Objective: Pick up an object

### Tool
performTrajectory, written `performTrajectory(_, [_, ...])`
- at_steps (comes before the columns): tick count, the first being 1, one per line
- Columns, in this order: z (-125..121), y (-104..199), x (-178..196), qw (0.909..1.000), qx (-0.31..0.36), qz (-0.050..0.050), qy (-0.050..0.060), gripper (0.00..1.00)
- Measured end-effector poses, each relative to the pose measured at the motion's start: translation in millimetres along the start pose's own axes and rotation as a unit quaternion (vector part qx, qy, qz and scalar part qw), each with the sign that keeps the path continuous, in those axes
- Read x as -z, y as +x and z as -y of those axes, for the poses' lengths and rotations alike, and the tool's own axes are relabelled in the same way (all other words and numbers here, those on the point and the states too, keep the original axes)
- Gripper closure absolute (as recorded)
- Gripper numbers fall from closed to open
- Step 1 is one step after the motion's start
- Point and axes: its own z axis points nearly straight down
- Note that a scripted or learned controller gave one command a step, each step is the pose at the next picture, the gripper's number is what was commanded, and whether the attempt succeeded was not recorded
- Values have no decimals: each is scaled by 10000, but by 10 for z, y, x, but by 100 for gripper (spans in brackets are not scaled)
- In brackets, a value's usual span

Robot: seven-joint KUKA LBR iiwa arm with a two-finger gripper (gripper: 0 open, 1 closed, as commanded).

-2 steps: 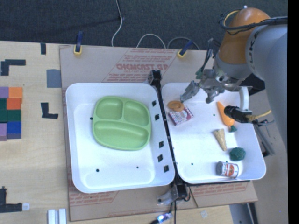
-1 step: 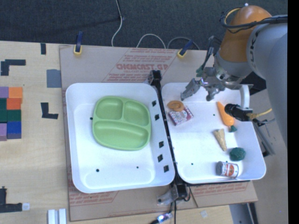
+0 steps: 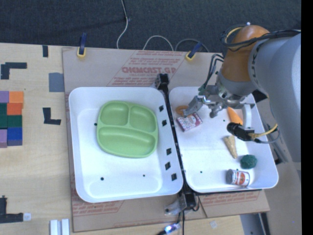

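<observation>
Pink and white, the small packet (image 3: 189,122) lies flat in the right bin (image 3: 205,177), close to the wall in the middle. It looks light and thin, maybe a bit crinkly, so it could slide or bend when pushed. A good place to pinch it would be across its short sides. The jaws (image 3: 203,106) hang just above it, and they are spread apart with nothing between them. One finger is near the packet's top edge, beside a little orange piece (image 3: 181,110).

Other things share this bin: an orange carrot (image 3: 234,115), a tan cone (image 3: 231,146), a fuzzy green ball (image 3: 248,161) and a small can (image 3: 238,177) lying on its side. The can looks hard and round, so it may roll.

In the left bin (image 3: 88,180) sits a green plate (image 3: 128,129) with three parts. Both bins rest on a brown cardboard sheet (image 3: 142,67) held by clips. The wooden surface (image 3: 34,131) has coloured blocks (image 3: 11,119) at the far left. Behind it is dark carpet (image 3: 58,13).
</observation>
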Motion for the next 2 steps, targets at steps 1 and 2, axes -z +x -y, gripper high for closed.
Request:
performTrajectory(1, [-4, 7, -518, 10000, -1, -12, -17, 0])
performTrajectory(2, [-14, 9, -405, 10000, 9, -5, -29, 100])
